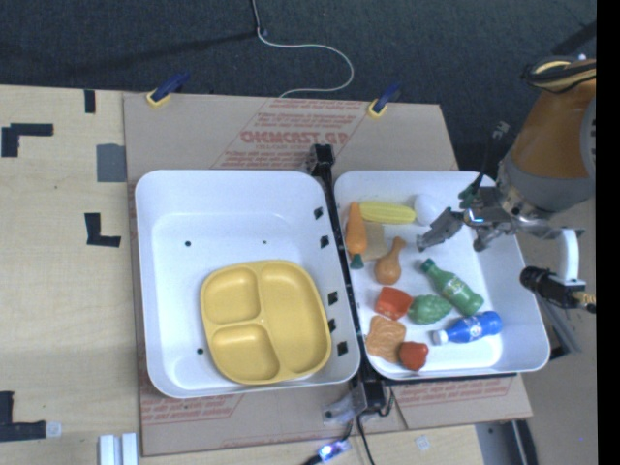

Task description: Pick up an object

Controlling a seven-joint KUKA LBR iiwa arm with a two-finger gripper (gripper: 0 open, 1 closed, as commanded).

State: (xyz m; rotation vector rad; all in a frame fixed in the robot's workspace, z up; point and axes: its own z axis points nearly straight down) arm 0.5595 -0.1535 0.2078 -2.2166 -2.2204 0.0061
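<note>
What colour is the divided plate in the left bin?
The divided plate is pale yellow, seen in the camera view.

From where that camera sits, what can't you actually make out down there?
- Gripper, camera view: the fingers are small and blurred, so open or shut is unclear.
- White object beside the corn: partly behind the gripper, too plain to identify.
- Arm: cut off by the right edge.
- Green lump next to the green bottle: too small to name.
- Right bin: its top right corner is hidden under the arm.
</note>
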